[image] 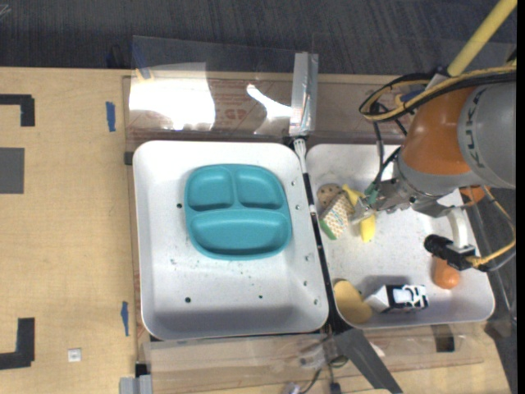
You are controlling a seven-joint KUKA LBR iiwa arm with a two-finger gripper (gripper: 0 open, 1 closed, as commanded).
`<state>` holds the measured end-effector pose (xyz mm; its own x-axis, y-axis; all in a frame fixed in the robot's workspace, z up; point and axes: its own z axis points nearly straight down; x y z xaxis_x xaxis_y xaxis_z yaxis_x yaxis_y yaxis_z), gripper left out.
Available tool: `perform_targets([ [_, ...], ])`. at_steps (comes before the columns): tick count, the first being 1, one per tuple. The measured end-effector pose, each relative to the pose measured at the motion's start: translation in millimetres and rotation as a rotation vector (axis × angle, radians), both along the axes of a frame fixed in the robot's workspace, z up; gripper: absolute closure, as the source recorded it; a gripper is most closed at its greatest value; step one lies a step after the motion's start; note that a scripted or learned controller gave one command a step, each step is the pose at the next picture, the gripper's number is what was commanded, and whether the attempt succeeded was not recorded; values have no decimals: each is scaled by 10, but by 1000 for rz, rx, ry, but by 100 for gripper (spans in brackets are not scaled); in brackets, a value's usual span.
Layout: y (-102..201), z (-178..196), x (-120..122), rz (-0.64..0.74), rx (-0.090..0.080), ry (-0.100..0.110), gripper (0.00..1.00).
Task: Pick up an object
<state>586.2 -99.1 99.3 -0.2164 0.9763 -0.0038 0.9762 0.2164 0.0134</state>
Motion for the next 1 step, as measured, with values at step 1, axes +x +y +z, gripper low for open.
perform_targets([
  [1, 778, 901, 540, -13, 4, 3, 100],
])
